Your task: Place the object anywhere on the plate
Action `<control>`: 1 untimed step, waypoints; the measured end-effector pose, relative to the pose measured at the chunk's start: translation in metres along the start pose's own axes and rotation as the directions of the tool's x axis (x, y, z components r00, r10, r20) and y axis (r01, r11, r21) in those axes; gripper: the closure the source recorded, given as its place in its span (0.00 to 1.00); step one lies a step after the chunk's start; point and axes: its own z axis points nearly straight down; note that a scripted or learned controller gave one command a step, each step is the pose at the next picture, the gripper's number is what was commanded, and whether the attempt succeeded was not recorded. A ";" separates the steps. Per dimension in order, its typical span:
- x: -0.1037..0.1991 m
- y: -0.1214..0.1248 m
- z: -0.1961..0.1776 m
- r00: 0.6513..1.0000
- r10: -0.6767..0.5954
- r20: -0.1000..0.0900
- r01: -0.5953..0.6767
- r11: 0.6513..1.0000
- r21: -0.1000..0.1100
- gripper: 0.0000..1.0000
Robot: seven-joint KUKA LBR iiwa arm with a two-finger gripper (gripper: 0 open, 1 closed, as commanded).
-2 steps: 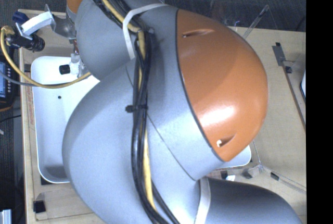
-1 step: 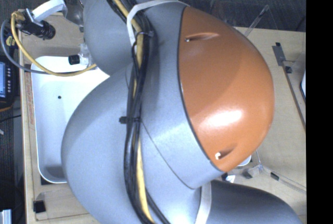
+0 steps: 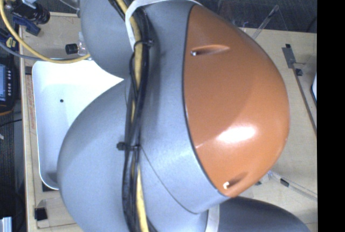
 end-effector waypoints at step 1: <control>0.000 0.000 0.000 1.000 0.000 0.000 0.000 1.000 -0.001 0.00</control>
